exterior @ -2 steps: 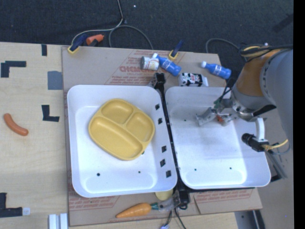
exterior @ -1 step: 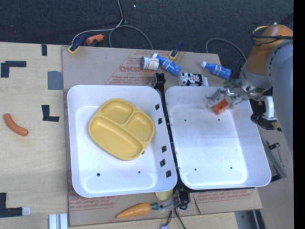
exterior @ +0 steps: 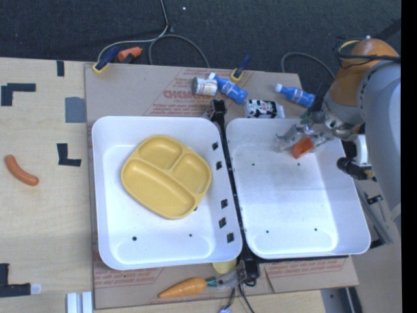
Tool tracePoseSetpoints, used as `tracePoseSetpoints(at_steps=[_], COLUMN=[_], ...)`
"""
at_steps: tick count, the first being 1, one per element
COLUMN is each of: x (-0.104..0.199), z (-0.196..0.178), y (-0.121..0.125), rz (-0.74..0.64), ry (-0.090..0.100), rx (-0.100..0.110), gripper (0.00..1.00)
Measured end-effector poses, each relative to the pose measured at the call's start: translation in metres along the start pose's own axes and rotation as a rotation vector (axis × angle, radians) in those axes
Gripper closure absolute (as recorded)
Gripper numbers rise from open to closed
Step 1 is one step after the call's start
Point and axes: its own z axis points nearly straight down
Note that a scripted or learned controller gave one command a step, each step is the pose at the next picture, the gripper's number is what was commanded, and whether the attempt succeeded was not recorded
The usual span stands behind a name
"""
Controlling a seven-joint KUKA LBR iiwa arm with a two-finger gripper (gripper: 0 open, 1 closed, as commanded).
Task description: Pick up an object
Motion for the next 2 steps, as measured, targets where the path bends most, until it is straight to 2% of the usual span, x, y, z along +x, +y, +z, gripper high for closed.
tracePoseSetpoints(at_steps=[1, 2], x=[0.000, 0.049], z=[-0.013, -0.025], y=[0.002, 0.001], rz=[-0.002, -0.003], ry=[-0.005, 0.001], rx=[-0.008, -0.005], gripper=[1.00, 1.00])
